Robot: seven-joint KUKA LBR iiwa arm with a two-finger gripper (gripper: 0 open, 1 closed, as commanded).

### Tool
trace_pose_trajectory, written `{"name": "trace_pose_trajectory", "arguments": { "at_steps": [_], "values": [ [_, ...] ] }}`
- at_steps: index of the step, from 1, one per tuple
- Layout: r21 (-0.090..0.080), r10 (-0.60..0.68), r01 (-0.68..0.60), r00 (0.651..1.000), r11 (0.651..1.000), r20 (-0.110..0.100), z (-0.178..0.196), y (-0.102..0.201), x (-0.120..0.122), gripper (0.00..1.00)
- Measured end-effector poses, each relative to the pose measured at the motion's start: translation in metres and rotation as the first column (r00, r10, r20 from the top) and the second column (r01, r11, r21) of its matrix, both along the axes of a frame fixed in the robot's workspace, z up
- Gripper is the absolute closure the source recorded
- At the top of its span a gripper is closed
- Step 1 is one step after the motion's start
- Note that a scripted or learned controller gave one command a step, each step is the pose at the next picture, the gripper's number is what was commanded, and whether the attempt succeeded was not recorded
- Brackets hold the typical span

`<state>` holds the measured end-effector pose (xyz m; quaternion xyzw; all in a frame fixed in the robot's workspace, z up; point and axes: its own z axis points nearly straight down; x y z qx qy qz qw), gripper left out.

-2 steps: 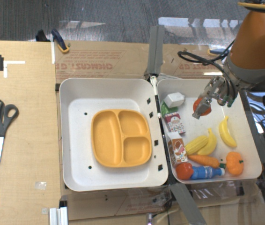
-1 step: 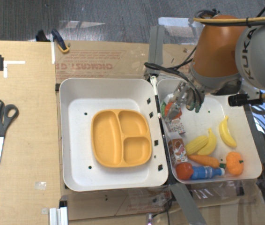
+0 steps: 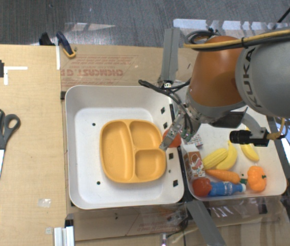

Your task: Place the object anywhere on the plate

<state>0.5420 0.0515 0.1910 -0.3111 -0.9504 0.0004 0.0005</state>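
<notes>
Gripper (image 3: 171, 136) clamped on a small red object (image 3: 174, 140); just beside the yellow plate (image 3: 133, 151).

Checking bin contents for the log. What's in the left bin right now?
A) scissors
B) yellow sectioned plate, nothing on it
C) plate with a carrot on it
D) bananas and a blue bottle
B: the yellow sectioned plate lies in the left bin with all its compartments bare; the toy foods sit in the right bin.

Bare plate (image 3: 132, 150), toys (image 3: 227, 176) crowded rightward
</notes>
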Motion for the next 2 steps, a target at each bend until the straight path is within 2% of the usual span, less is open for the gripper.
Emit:
{"name": "trace_pose_trajectory", "arguments": {
  "at_steps": [1, 2],
  "values": [
    [-0.001, -0.013, 0.013, 1.000, 1.000, 0.002, 0.0300, 0.0503, 0.0108, 1.00],
    [-0.001, -0.013, 0.013, 1.000, 1.000, 0.002, 0.0300, 0.0500, 0.0108, 0.00]
  ]
}}
